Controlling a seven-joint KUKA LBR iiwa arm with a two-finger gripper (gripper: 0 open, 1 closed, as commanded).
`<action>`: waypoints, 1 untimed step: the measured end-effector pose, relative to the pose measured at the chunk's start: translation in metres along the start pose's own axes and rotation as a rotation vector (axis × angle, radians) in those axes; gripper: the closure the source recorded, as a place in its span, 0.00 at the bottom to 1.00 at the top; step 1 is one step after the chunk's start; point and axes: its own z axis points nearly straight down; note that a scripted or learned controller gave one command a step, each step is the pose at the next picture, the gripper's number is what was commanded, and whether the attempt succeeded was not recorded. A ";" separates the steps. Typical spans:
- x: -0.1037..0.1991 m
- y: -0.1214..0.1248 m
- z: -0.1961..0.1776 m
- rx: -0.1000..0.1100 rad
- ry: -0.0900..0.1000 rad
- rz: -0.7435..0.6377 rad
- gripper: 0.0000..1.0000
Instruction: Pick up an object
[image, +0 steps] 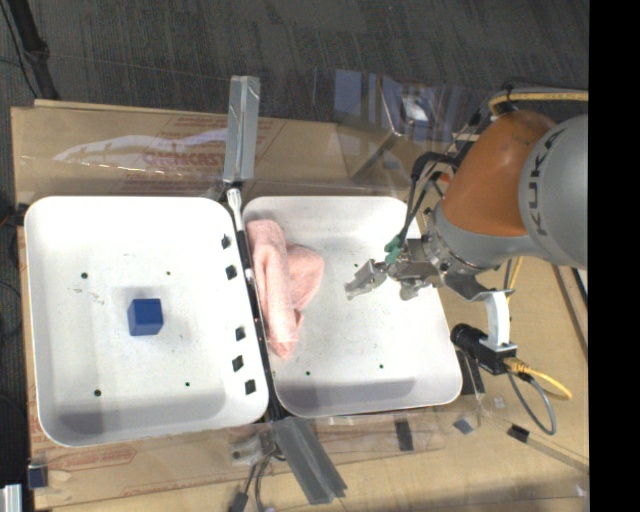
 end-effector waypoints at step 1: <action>0.060 0.088 -0.031 -0.003 -0.001 0.016 0.00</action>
